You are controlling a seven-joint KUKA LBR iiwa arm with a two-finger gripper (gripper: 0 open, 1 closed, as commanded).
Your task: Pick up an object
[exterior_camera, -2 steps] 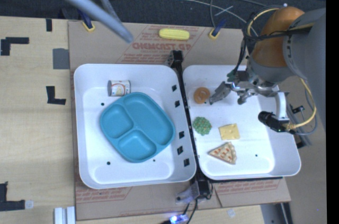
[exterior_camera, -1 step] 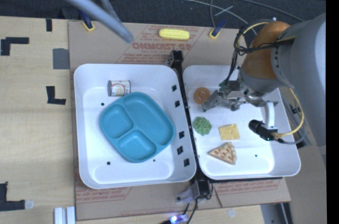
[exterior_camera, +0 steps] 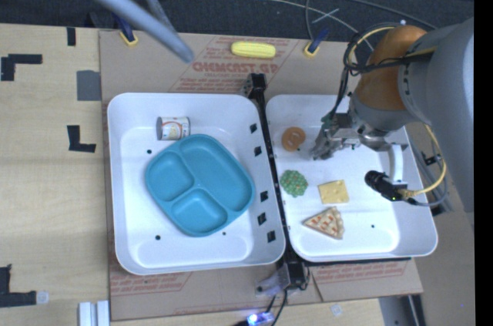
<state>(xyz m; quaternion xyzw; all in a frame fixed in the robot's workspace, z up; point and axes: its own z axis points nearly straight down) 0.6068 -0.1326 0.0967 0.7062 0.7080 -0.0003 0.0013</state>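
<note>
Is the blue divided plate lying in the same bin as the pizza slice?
No: the blue divided plate lies in the left bin, while the pizza slice lies in the right bin.

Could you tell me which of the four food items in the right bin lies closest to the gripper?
The round brown doughnut-like piece, just left of the gripper. The broccoli, cheese square and pizza slice lie further toward the front.
</note>
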